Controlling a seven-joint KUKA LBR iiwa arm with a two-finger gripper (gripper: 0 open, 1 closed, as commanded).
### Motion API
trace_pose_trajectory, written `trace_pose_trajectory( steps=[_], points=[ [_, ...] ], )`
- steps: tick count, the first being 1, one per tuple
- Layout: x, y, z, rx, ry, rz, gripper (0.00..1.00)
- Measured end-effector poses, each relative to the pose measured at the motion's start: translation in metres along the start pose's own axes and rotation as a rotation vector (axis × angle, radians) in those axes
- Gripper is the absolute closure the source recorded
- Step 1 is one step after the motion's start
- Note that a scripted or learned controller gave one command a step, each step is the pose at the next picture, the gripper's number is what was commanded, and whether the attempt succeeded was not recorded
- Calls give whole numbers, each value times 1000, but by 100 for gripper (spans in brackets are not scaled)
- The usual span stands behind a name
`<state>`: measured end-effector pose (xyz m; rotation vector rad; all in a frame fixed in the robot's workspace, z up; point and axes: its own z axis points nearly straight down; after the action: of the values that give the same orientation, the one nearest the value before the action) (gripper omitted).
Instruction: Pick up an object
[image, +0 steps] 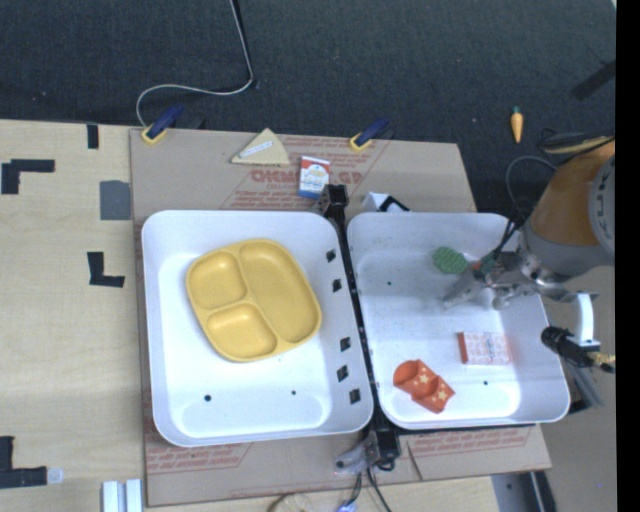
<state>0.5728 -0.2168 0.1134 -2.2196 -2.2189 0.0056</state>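
gripper (468, 287) hanging low inside the right bin (400, 240), jaw state impossible to tell | green object (450, 260) lying just beside it toward the bin's far wall | pink packet (484, 348) and orange-red object (422, 386) sitting toward the bin's near wall | yellow divided plate (252, 298) resting in the left bin (170, 400)

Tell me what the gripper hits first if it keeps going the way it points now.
The gripper points leftward over the right bin. Straight on lies bare bin floor, then probably the bin's left wall; the green object sits just off that line. Height above the floor is unclear.
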Motion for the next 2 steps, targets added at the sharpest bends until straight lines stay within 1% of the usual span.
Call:
trace_pose_trajectory(
  steps=[1,2],
  points=[
    [38,82,28,12,8,1,0],
    [37,84,18,1,0,-3,100]
  ],
)
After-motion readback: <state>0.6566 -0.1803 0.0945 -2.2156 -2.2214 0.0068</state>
